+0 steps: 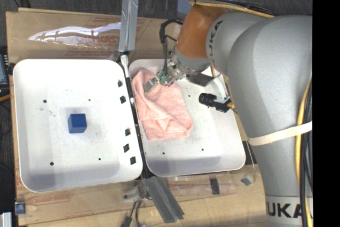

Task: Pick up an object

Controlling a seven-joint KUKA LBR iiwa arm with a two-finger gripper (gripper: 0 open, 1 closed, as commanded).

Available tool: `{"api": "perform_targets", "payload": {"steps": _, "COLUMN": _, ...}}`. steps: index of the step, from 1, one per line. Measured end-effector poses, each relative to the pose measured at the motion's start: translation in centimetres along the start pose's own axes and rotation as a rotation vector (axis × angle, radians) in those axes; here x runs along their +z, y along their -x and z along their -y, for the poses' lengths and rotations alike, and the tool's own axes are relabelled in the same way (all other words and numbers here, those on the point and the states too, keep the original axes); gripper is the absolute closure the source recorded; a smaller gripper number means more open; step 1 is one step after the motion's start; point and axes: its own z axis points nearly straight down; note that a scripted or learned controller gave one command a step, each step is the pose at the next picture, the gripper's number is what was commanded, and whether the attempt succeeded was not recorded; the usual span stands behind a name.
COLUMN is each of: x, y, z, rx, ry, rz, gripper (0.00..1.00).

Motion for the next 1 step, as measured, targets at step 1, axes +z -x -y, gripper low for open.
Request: {"api": "perform_targets", "payload": {"steps": 1, "x": 0.02, "y": 0.1, "z": 0.07, "rx": 0.019, "ry": 0.001, "rz": 0.0, "gripper": 0.0}}
